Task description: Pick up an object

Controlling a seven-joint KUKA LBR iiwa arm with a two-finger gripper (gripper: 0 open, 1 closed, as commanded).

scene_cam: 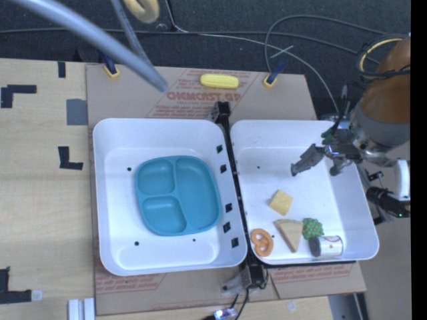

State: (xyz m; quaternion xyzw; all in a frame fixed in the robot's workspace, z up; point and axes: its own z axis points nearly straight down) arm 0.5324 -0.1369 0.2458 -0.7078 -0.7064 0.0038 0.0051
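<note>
While hovering with jaws apart and clamped on nothing, one gripper point(320, 160) right of centre; lower right, one cheese cube point(281, 202), pretzel point(261, 242), sandwich point(290, 234), broccoli point(311, 228), can point(328, 246); one blue plate point(177, 195) left.

A blue, three-compartment plastic plate point(177, 195) is seen in the left white bin point(113, 245). Right of that plate, the two-finger gripper point(320, 165) is poised, fingers spread, above a yellow cheese cube point(281, 202), pretzel point(261, 242), sandwich wedge point(290, 233) and broccoli floret point(311, 229).
</note>
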